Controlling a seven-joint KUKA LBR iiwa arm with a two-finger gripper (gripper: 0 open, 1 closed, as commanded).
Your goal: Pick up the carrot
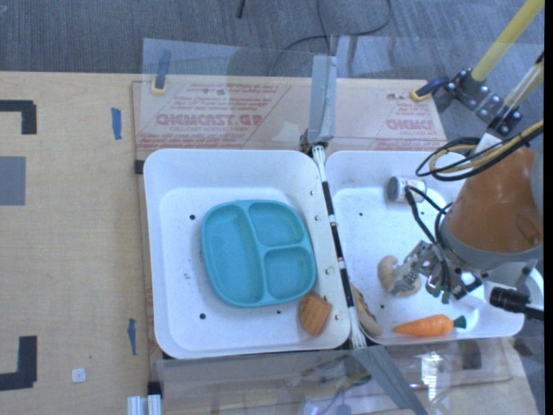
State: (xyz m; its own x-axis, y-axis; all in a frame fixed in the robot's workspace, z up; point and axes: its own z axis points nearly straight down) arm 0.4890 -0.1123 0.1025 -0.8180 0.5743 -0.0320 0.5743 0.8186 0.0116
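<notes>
The orange carrot [424,325] with a green tip lies flat near the front edge of the right bin [363,184]. My gripper [421,271] hangs in that bin just above and behind the carrot, apart from it. A tan, rounded food piece [390,271] sits right at the gripper's left side, seemingly touching the fingers. The arm's orange band [497,206] rises to the right.
The left bin [173,232] holds a teal divided plate [257,251] and a brown bread-like piece [314,314] at its front right corner. Another tan item [366,313] lies by the divider in the right bin. Cables [471,154] run over the right bin's back.
</notes>
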